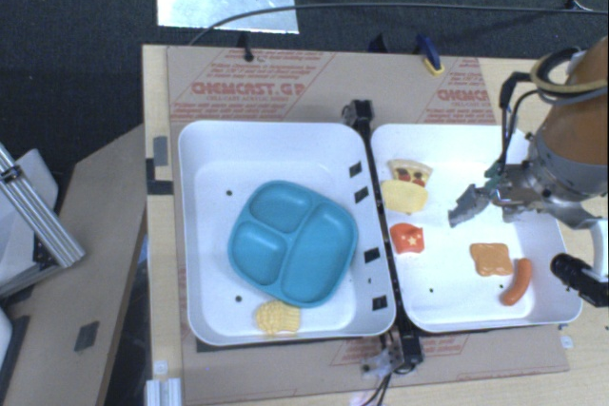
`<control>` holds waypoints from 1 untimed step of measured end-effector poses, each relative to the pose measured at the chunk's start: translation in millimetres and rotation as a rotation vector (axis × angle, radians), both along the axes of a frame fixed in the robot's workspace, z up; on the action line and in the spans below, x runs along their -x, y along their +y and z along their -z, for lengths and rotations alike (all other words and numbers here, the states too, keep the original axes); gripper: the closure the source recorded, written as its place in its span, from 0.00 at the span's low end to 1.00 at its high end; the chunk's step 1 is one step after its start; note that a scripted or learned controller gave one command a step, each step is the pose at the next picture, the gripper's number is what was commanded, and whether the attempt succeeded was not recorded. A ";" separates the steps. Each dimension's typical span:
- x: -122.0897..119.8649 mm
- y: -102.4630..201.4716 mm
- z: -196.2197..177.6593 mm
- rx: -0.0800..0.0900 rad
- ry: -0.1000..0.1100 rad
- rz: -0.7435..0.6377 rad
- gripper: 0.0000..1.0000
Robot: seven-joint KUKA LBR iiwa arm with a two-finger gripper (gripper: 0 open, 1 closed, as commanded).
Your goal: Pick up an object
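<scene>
The brown cardboard sheet (285, 86) under the bins bears red "CHEMCAST GP" print, repeated at right.

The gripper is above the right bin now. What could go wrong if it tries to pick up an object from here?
1. The gripper hangs over bare floor of the right bin, between the red piece and the toast; coming straight down, it would probably close on nothing.
2. The pizza slice and the yellow piece touch, so a grasp there might catch both or push one away.
3. The sausage lies near the bin's wall, which may block a finger.
</scene>
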State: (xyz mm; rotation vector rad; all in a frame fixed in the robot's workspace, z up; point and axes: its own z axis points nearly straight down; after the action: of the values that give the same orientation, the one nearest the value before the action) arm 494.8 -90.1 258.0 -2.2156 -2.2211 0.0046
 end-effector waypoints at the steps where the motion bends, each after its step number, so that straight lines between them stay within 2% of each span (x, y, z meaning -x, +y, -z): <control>1: -1.4 -0.1 -3.1 0.001 -0.007 -0.001 0.00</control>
State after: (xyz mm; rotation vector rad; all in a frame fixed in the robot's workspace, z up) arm 496.2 -90.1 261.1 -2.2183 -2.2267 -0.0022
